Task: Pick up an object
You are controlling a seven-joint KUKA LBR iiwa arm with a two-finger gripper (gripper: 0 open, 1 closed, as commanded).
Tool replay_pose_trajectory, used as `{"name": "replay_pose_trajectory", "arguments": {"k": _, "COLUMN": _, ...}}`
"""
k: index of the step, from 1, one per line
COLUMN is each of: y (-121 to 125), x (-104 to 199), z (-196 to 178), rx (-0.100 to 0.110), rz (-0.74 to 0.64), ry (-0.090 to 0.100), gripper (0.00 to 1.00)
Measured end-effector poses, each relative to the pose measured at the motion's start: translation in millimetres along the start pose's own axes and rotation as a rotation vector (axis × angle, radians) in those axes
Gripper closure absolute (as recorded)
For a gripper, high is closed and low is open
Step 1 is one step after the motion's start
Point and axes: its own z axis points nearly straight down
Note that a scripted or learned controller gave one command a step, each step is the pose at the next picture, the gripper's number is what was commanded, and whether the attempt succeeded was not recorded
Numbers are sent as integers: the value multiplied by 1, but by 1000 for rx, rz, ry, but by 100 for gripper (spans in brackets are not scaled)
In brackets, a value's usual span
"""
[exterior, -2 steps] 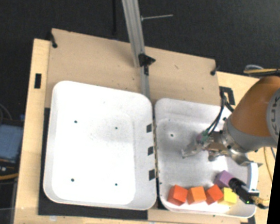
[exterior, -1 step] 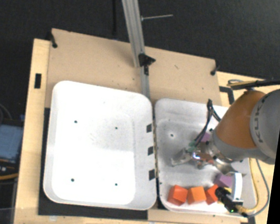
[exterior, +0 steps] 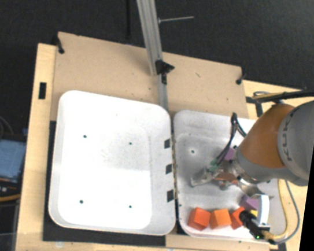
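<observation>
My gripper [exterior: 212, 176] hangs low over the middle of the right bin [exterior: 193, 134], below the grey arm with its orange band [exterior: 263, 138]. Two orange blocks [exterior: 200, 218] [exterior: 221, 217] lie side by side near the bin's front wall, below the gripper and apart from it. A third orange piece [exterior: 237, 216] sits just right of them. A purple block [exterior: 249, 203] lies right of the gripper, and another purple piece [exterior: 230, 155] peeks out beside the wrist. The arm hides part of the bin's right side.
The left bin [exterior: 108, 161] sits beside the right one, with small clips along the shared edge [exterior: 171, 168]. A slanted metal rail [exterior: 151, 27] rises behind the bins. A white part and black cable [exterior: 262, 214] hang at the right bin's front right corner.
</observation>
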Motion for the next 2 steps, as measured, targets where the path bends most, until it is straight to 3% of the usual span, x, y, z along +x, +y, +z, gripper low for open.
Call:
{"name": "replay_pose_trajectory", "arguments": {"k": 1, "y": 1, "x": -1, "z": -12, "rx": -4, "rz": 7, "ry": 0, "gripper": 100}}
{"name": "replay_pose_trajectory", "arguments": {"k": 2, "y": -4, "x": -7, "z": -58, "rx": -5, "rz": 2, "ry": 0, "gripper": 100}}
